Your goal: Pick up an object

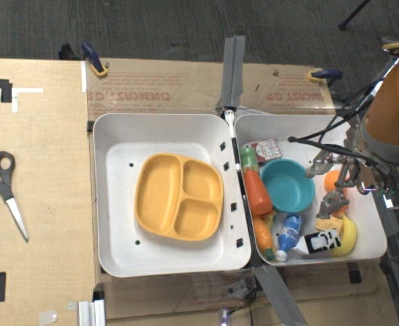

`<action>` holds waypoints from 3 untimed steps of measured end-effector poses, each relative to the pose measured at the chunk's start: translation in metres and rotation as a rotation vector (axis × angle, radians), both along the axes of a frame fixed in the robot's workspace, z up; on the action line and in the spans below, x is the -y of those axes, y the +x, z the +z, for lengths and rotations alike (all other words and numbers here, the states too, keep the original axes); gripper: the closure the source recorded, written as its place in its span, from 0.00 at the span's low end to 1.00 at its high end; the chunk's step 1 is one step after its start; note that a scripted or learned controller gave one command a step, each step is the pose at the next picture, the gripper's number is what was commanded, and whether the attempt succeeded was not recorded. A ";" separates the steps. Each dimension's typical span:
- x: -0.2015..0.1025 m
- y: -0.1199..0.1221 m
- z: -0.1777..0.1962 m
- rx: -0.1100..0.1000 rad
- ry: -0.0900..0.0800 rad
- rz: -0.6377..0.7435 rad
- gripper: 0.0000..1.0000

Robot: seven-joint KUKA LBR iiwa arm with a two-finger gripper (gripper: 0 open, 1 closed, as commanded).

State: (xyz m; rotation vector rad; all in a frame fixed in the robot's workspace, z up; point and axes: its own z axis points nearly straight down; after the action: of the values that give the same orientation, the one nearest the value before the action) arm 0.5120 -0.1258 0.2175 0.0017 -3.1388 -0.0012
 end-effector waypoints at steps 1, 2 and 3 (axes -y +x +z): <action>-0.029 0.007 -0.106 0.002 0.000 -0.078 0.00; -0.032 0.075 -0.125 0.003 -0.001 -0.085 0.00; 0.096 0.078 -0.126 0.006 -0.002 -0.154 0.00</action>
State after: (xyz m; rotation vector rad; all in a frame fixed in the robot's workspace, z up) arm 0.5901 -0.2221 0.0912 -0.2401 -3.1354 0.0009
